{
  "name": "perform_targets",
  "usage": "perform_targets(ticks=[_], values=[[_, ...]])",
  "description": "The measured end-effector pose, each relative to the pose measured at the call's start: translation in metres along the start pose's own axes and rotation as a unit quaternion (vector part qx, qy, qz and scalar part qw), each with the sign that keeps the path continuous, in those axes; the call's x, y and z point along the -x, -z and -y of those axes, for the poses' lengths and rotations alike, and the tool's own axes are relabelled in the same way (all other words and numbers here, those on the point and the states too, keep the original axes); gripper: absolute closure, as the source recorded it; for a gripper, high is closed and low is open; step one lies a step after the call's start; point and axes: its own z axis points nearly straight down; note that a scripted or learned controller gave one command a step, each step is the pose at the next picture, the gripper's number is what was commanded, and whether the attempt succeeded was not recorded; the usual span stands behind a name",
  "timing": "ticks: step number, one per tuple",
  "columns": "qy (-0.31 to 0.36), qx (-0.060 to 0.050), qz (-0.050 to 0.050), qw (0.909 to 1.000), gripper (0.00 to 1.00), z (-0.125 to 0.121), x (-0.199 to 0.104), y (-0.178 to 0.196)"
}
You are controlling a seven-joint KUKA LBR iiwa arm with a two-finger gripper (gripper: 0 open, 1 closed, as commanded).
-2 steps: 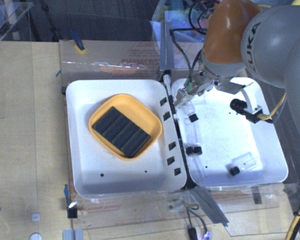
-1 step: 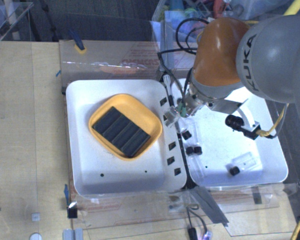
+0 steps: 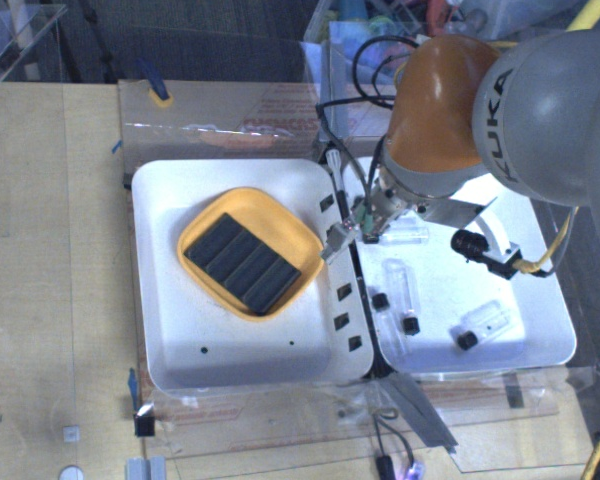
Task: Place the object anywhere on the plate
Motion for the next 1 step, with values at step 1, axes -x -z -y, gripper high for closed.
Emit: perform_targets(ticks=[1], values=[[0.126,0.002,0.002,0.9920,0.00,0.0069,0.0637,0.0009]])
